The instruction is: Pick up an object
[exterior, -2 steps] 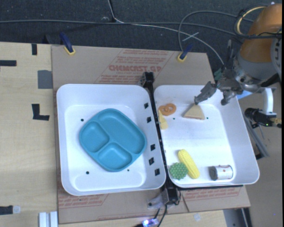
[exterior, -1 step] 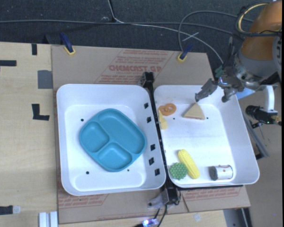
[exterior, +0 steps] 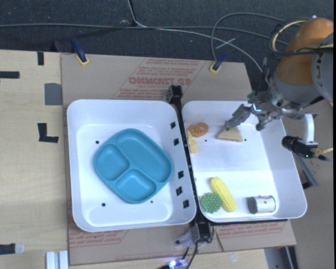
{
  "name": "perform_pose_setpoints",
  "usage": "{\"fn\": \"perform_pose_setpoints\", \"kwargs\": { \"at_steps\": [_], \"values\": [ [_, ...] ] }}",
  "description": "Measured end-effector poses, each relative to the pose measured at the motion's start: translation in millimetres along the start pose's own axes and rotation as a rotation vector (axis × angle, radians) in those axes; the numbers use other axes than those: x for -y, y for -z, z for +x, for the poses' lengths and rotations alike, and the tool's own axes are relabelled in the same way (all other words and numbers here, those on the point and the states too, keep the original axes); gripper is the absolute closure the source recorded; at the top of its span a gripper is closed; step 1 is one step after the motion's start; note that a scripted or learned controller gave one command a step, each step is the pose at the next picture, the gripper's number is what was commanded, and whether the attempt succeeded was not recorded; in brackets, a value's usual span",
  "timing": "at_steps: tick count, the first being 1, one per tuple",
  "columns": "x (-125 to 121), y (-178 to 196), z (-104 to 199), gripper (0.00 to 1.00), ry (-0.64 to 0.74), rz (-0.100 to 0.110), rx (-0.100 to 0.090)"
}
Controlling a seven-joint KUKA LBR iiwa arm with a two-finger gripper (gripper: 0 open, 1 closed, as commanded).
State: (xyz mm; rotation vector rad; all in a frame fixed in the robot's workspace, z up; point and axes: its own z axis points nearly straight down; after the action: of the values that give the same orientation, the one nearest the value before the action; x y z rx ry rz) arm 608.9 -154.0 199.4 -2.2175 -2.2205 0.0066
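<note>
Gripper [exterior: 247, 118]: fingers spread, nothing held.
Nearest thing: tan wedge-shaped toy slice [exterior: 230, 134], just below-left of fingertips.
Wedge axis: left-right across right white bin [exterior: 280, 167].

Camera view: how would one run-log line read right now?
gripper: open, over right bin | nearest: tan wedge | holding: nothing | blue tray: left bin

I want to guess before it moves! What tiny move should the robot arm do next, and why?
Probably a small dip straight down. The pincer hangs open in the right bin, one finger just over the tan wedge and nothing between the fingers. Lowering a little would put the fingers around the wedge so it could close.
</note>
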Motion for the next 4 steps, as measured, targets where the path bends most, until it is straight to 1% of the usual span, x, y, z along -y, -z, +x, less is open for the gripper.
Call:
{"fn": "perform_pose_setpoints", "kwargs": {
  "at_steps": [1, 2, 3, 4],
  "values": [
    [-0.3, -65.1, 0.7, 0.00, 0.000, 0.002, -0.001],
    [-1.0, -116.3, 1.3, 0.00, 0.001, -0.007, 0.002],
    [-1.9, -103.0, 1.0, 1.00, 0.002, -0.009, 0.003],
    [-9.4, -42.4, 3.5, 1.00, 0.000, -0.010, 0.001]
  ]
}}
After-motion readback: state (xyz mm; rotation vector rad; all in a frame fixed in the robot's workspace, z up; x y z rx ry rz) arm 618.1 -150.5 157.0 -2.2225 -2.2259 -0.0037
